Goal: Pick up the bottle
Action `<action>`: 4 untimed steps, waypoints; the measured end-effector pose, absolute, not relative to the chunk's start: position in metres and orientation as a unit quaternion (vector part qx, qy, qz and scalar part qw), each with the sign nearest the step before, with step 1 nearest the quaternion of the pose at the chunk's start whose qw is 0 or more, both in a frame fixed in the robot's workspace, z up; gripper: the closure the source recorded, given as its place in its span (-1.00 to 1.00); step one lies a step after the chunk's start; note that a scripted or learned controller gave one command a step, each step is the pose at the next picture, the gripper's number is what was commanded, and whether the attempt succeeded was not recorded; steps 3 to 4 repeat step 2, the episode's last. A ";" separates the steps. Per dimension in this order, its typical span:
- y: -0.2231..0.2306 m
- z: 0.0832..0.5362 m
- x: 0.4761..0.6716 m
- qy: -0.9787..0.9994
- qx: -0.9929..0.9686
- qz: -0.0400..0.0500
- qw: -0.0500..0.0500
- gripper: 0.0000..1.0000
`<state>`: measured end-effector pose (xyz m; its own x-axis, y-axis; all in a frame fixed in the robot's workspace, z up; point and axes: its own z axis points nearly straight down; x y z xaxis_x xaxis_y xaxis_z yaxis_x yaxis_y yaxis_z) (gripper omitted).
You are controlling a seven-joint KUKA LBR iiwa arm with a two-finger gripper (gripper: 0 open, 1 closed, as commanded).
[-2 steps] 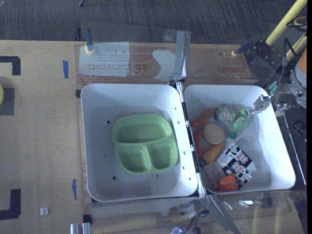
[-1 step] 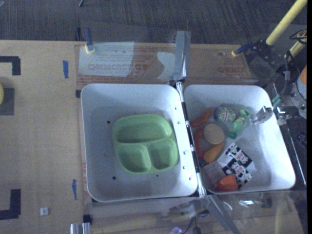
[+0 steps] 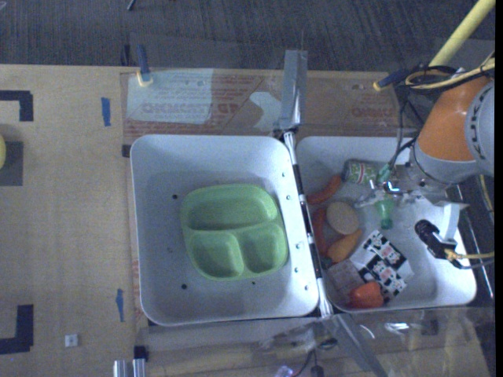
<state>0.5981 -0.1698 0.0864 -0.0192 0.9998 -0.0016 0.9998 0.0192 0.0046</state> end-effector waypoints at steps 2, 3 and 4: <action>-0.059 0.229 0.634 0.710 0.705 0.001 0.001 1.00; -0.059 0.229 0.634 0.710 0.705 0.001 0.001 1.00; -0.059 0.229 0.634 0.710 0.705 0.001 0.001 1.00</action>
